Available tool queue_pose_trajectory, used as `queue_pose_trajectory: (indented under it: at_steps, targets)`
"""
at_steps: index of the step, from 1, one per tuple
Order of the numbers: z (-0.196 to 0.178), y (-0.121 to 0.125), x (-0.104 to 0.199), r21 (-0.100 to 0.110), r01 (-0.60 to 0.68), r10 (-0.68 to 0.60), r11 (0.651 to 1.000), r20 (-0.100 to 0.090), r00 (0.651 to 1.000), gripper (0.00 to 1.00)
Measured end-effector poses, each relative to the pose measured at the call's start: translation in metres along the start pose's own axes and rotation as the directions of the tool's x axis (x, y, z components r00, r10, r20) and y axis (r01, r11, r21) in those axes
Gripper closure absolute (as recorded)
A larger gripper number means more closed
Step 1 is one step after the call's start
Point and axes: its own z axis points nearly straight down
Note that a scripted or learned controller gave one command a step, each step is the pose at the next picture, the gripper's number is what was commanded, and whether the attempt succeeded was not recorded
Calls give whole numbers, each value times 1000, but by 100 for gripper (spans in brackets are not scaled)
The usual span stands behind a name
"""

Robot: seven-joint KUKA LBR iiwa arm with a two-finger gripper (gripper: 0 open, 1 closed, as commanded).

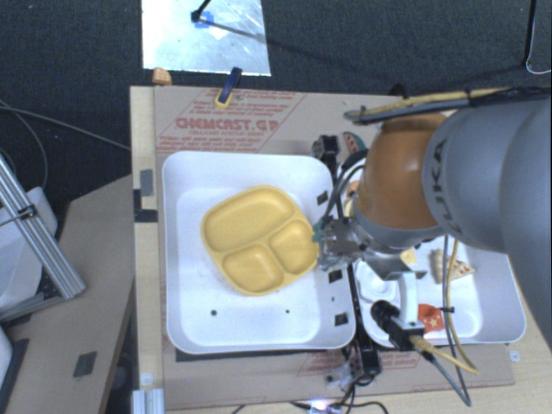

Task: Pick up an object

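Inside the left bin (185, 317) lies a yellow tray (254, 240), tilted, its right edge touching the gripper (326, 244). Whether the gripper grasps it I cannot tell. Small items (431, 317) sit under the arm (431, 179) in the right bin (504, 322).

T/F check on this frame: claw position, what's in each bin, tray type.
1. A yellow tray lies in the left bin. True.
2. The tray has a single undivided well. False: it is split into three compartments.
3. The claw is at the tray's right edge. True.
4. The arm hangs over the left bin. False: its bulk is over the right bin.
5. The right bin holds small items, one red. True.
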Motion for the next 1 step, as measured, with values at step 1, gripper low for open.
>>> queue_pose_trajectory:
  at_steps: [1]
  targets:
    - [18, 62, 17, -3, -4, 4, 1000, 2, 1000, 100]
